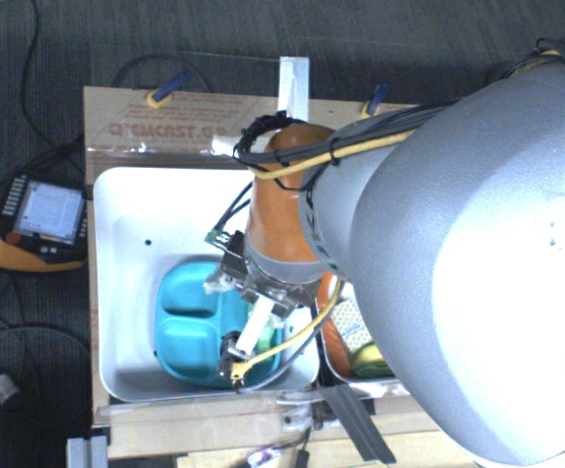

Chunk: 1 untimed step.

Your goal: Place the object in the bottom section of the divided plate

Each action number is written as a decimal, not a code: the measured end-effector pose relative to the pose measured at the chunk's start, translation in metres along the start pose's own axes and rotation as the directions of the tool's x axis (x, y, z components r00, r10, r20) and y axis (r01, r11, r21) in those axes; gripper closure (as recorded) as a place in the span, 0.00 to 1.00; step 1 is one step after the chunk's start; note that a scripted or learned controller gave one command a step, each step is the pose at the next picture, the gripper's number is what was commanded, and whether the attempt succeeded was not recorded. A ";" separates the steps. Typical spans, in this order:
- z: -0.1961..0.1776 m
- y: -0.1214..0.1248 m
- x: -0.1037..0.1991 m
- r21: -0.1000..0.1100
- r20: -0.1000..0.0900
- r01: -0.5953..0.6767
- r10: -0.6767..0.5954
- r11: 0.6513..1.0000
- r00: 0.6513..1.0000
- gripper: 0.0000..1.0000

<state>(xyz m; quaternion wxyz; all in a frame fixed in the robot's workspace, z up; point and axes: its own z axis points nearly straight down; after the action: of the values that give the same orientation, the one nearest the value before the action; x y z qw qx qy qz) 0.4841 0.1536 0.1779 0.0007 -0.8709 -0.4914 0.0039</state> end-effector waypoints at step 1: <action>-0.136 0.014 -0.001 -0.005 -0.002 -0.143 0.143 0.990 0.990 0.00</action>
<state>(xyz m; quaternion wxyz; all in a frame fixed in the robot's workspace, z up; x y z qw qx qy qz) 0.4964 0.1454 0.3136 -0.0015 -0.9040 -0.4275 0.0022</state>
